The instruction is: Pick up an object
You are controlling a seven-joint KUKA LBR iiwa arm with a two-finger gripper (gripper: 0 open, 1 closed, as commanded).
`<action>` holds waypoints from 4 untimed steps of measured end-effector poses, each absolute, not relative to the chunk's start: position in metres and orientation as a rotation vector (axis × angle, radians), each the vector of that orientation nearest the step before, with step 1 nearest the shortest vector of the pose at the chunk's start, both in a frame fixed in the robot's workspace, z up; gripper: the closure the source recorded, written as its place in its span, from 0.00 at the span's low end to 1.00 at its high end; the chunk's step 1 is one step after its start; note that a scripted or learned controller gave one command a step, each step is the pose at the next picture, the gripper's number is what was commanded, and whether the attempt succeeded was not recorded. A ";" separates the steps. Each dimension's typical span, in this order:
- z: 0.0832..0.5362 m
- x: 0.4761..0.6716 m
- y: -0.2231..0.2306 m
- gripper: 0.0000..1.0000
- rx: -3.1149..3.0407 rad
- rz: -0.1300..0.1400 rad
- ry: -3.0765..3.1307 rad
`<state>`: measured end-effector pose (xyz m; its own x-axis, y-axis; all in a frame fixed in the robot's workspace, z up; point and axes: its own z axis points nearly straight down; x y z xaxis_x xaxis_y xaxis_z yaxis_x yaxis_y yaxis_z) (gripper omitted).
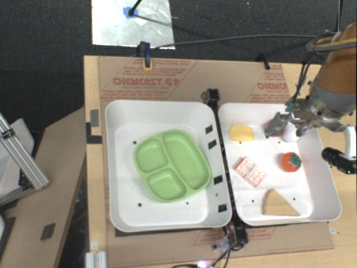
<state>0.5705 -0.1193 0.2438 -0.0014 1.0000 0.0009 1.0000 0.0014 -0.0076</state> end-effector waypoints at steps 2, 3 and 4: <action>0.207 0.572 -0.121 0.00 -2.220 0.001 -2.222; 0.164 0.574 -0.123 0.00 -2.219 0.002 -2.221; 0.114 0.564 -0.125 0.00 -2.219 0.003 -2.221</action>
<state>0.5636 -0.1250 0.1144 -0.0009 1.0000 0.0006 1.0000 0.0009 -0.0031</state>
